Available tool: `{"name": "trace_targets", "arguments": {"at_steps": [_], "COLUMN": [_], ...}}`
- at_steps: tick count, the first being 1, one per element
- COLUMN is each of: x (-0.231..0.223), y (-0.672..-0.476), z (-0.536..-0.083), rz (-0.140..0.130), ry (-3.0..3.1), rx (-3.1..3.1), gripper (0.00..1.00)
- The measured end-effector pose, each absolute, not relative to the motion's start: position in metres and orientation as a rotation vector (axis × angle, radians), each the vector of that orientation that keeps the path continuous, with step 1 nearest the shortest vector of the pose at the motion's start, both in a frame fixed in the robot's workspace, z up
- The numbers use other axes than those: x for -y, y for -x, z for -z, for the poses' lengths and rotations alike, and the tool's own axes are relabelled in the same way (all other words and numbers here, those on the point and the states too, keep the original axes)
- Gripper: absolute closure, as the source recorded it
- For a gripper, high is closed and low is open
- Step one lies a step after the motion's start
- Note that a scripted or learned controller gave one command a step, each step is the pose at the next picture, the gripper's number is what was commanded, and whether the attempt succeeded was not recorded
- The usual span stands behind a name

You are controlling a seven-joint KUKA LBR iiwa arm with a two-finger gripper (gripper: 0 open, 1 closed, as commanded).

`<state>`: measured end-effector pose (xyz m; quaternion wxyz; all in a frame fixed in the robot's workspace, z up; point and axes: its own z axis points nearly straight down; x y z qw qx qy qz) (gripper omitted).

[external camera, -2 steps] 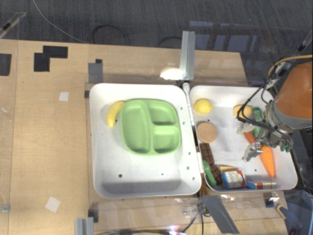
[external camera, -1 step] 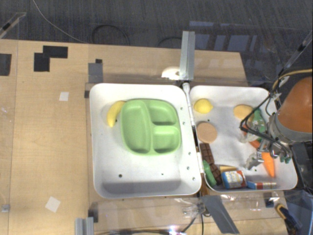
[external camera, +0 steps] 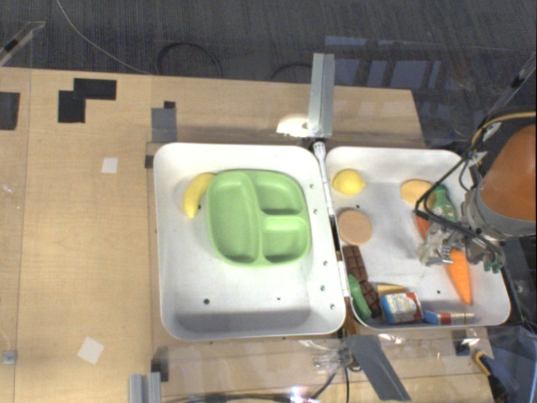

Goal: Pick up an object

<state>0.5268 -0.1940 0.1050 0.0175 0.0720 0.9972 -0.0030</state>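
A robotics lab: a wooden counter (external camera: 75, 250) with black marker patches (external camera: 86, 96), metal brackets (external camera: 320, 92), and loose cables (external camera: 101, 44) at 12 o'clock.

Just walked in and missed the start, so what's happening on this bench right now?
A robot arm reaches in from the right, its gripper low over the right bin, beside a carrot. Nothing is visibly held yet. That bin also holds a lemon, a tan disc and a small box. The left bin holds a green divided plate and a banana.

Grey arm (external camera: 503, 217) with a fat orange band, black cables looping off it, metal gripper (external camera: 443, 248) below.
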Motion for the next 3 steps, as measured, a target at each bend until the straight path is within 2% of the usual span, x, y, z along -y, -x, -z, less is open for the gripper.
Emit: {"name": "trace_targets", "arguments": {"at_steps": [1,2,3], "x": [0.134,0.135,0.207], "y": [-0.569,-0.568,-0.552], "z": [-0.15,-0.149,-0.09], "rz": [0.001,0.001,0.006], "ry": [0.145,0.142,0.059], "rx": [-3.127,-3.129,-3.126], "gripper": [1.0,0.0,0.0]}}
